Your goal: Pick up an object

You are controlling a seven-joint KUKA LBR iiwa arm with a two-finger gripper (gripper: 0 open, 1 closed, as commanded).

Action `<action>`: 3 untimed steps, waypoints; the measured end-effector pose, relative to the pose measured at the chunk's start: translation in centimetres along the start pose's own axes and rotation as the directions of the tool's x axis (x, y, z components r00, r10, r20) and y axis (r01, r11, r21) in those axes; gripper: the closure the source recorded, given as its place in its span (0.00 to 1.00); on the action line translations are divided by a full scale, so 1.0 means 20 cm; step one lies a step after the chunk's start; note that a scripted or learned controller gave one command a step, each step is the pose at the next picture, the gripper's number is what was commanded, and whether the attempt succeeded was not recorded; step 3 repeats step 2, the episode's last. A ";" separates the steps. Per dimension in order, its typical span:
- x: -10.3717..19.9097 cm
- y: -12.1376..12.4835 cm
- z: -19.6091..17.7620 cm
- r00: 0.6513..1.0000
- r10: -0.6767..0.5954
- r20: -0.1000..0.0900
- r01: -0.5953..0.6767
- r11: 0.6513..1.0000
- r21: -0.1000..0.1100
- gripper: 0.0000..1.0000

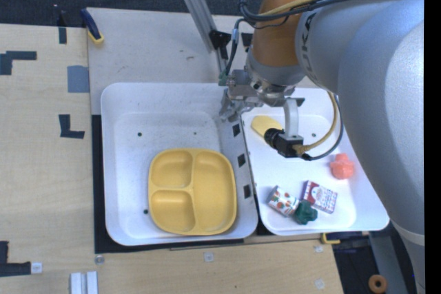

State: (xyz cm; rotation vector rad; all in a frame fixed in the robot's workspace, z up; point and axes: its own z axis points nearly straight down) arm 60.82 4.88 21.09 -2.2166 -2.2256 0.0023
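Tool is placed over the wall between the bins; grip state cannot be told. Risk: wall gets struck, yellow piece gets missed.

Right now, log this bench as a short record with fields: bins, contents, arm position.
left bin: holds a yellow divided plate, lying flat near the bin's front
right bin: holds a yellow object, a pink object, a red and white packet, a small carton and a green object
green object: touches the small carton
arm: reaches in from the right, wrist over the wall between the bins
gripper: at the bins' back, nothing seen held
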 end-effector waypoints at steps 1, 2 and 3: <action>0.23 0.07 -0.04 1.000 -0.001 -0.002 0.001 1.000 -0.001 1.00; 0.25 0.04 -0.08 1.000 0.001 -0.001 -0.001 1.000 0.000 1.00; 0.25 0.04 -0.08 1.000 0.001 -0.001 -0.001 1.000 0.000 1.00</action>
